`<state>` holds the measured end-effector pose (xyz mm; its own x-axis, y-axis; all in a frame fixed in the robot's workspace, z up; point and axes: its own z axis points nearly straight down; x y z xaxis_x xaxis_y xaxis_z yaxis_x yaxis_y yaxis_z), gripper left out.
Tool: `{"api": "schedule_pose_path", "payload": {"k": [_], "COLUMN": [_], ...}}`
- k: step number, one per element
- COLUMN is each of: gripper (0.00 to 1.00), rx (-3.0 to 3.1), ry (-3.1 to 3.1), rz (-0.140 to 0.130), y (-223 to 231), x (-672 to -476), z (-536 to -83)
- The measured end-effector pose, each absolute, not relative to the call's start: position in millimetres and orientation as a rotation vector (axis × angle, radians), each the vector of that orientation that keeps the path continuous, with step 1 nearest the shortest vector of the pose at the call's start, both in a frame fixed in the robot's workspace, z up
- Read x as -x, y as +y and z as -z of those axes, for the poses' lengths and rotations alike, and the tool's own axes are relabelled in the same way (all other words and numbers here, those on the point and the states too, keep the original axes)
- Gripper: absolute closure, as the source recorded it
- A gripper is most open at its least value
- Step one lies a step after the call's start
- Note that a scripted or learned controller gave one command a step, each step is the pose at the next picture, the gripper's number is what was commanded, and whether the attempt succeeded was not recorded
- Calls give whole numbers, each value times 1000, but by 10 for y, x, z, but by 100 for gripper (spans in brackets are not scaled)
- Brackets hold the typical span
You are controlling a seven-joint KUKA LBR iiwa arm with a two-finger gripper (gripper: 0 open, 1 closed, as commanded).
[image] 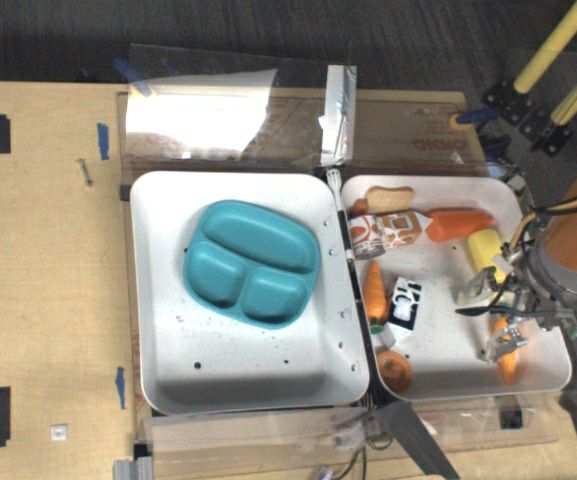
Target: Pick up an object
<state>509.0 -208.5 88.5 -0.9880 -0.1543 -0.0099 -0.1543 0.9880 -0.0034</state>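
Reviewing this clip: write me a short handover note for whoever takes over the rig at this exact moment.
Gripper: low over the right white bin, near its right side; finger state cannot be told, nothing seen held.
Right bin items: orange carrot, black-and-white card, yellow block, orange-and-white patterned box.
Left white bin: teal divided plastic tray.
Done: arm positioned over the items.
Left: grasp and lift one object.

Below my wrist, the right bin [438, 383] holds a hot-dog bun [386, 200] at its far edge, an orange-patterned packet [386, 232], an orange pepper [456, 224], a yellow block [483, 248], a carrot [375, 293], a black-and-white card [403, 303] and a small orange fruit [396, 370].
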Motion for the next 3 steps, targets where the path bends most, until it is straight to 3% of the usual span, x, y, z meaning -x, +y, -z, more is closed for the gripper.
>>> {"api": "schedule_pose_path", "payload": {"k": [1, 2, 3], "gripper": [100, 100, 0], "rx": [243, 301, 303], "ry": [3107, 3110, 3120], "rz": [11, 11, 2], "y": [-2079, -2240, -2231], "x": [-5138, -5388, -5368], "z": [-1017, -2482, -2430]}}
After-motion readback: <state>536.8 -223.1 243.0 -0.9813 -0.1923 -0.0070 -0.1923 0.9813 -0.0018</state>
